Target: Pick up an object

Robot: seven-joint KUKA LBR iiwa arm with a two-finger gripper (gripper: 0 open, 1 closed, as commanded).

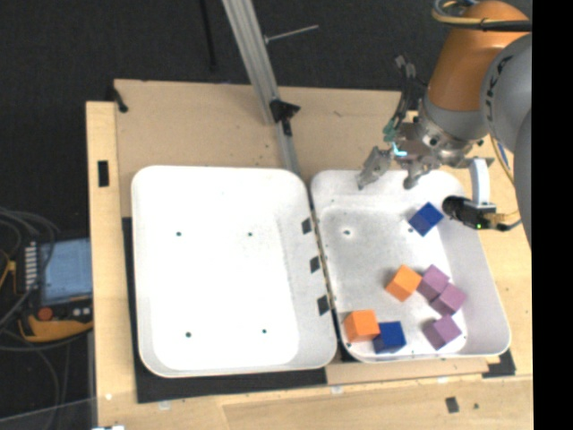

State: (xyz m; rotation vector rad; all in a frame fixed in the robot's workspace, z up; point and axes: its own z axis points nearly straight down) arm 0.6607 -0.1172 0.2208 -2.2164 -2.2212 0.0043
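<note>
your gripper [390, 176] hangs wide open and empty over the far edge of the right bin [358, 267], blue cube [426, 218] nearby.

Arm [483, 52] is cut off by the right edge just past the orange band. Its wrist covers the far right corner of the right bin [488, 280]. The gripper [391, 179] has soft-edged tips, and I can't tell whether they touch the bin's rim or hang above it. Two purple cubes [441, 290] blur together, either touching or overlapping. Dark dots [178, 234] in the left bin [148, 267] are too small for me to identify. The metal pole [251, 34] runs out the top edge. Cables [18, 231] run off the left edge. The bench [269, 406] front is cut off at the bottom.
</note>
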